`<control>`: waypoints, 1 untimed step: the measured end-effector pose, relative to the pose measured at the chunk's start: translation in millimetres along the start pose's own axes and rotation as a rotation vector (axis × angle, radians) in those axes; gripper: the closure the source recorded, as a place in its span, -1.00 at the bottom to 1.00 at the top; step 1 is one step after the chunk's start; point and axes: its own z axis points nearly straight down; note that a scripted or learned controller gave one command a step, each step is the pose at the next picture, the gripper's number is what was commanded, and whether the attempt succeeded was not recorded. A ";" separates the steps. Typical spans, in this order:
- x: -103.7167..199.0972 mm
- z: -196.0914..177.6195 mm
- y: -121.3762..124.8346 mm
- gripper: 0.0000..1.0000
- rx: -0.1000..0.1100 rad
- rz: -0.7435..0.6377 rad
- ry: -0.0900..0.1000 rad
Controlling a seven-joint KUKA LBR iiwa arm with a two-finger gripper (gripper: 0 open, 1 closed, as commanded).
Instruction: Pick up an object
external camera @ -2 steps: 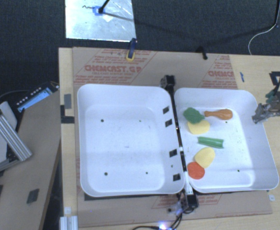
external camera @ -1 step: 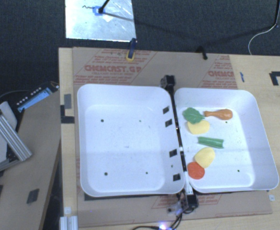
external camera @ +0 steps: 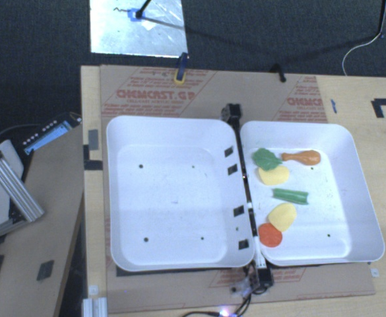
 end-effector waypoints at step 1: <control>-11.4 -24.8 1.3 1.00 0.001 0.004 0.000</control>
